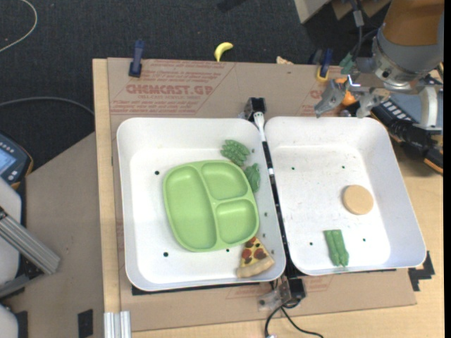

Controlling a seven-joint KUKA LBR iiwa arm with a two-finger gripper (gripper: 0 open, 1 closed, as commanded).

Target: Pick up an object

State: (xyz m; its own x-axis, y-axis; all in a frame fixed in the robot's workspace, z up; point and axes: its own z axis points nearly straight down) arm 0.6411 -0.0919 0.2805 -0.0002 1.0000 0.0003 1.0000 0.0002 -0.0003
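Two white bins (141, 189) sit on a cardboard-covered table (176, 86) over dark carpet (106, 13); the arm (412, 20) is cut off, and the tool (345, 98) looks spread open, empty.

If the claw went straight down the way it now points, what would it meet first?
Probably the far rim of the right shallow white bin: the claw hangs about over that edge. Depth is unclear from this slant, so it might instead land on the brown cardboard sheet just behind it.

Green divided plate (210, 204), tan disc (358, 199), white bins (134, 189), yellow banana (223, 49)
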